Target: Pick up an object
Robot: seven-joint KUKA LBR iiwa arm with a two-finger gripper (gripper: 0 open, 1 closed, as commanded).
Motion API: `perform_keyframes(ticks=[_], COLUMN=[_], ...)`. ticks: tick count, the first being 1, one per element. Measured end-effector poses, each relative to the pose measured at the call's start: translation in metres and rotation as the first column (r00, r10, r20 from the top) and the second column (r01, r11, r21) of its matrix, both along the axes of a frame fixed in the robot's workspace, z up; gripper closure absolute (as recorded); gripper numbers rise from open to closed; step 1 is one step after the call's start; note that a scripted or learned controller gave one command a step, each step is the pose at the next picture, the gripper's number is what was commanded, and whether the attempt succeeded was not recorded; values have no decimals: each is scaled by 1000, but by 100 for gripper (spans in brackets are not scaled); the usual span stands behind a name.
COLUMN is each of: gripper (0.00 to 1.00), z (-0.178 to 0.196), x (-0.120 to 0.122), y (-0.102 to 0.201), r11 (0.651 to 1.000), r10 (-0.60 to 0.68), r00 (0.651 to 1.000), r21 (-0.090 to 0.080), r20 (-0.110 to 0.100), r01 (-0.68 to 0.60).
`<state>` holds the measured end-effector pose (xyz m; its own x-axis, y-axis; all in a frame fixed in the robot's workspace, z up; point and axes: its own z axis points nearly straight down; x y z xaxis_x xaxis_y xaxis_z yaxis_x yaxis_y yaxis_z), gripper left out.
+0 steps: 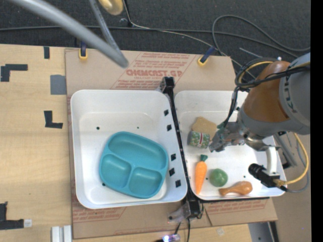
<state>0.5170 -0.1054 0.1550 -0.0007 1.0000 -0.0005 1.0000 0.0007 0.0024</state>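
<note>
A: Objects for picking all lie in the right bin (228,101). Can (199,138) on its side near the divider, mid-bin. Tan flat piece (204,124) just behind it, touching or nearly so.

B: And toward the front edge?

A: Carrot (200,174), green top pointing to the back, body running to the front edge, close to the divider. Green ball (218,177) just beside the carrot, on its right. Tan drumstick-shaped toy (236,189) lying along the front wall, near the ball.

B: Gripper?

A: Gripper (218,141) low over the right bin, just right of the can, maybe touching it. Dark and blurred at the tip. Cannot tell its state, and nothing visibly held.

B: Arm?

A: Arm (275,102) enters from the right, orange band above the wrist, covering the bin's right back corner. Black cables loop over it.

B: Left bin (85,135)?

A: Teal tray (133,164), three compartments, sitting toward the front, slightly turned. Not touching the walls as far as I can see.

B: What carries the bins?

A: Brown cardboard sheet (151,67) with red print, on a wooden bench (30,110) with black tape marks at the left.
</note>
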Motion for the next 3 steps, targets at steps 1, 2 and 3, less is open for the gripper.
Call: perform_keyframes(ticks=[1,2,3], gripper=[100,100,100], z=[60,81,74], x=[-5,-4,7], y=[4,4,51], r11=[1000,1000,1000], r10=[1,0,4], r00=[1000,1000,1000], r21=[0,0,1], r20=[1,-1,-4], r01=[-1,0,-4])
